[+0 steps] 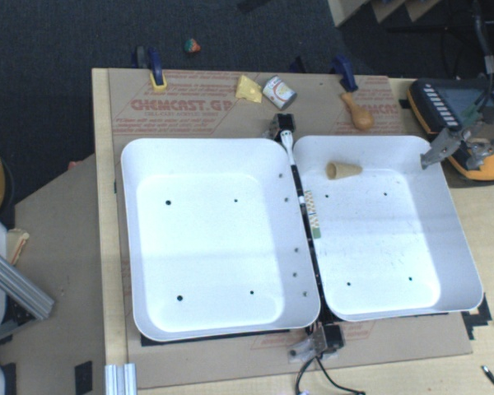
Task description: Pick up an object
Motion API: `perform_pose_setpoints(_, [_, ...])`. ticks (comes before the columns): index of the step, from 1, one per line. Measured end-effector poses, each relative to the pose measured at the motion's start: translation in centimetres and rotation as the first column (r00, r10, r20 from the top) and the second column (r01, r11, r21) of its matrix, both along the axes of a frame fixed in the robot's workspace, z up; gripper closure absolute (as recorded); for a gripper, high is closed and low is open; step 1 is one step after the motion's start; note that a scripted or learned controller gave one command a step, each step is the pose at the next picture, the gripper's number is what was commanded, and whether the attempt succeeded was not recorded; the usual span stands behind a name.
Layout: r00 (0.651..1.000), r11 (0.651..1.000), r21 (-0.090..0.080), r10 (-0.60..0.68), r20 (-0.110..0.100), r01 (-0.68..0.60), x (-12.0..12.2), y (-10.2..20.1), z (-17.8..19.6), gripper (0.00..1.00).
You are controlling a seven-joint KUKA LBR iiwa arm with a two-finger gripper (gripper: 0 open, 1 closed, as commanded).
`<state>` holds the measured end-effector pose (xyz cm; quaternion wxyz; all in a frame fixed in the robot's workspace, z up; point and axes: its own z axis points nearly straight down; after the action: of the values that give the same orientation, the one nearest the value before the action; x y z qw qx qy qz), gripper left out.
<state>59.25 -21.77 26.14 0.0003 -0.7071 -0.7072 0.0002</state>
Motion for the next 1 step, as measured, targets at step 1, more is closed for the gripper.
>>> perform_pose_setpoints(1, [1.000,1.000,-0.002,0.001,0.004,-0.001,0.07,-0.02,1.12,1.00])
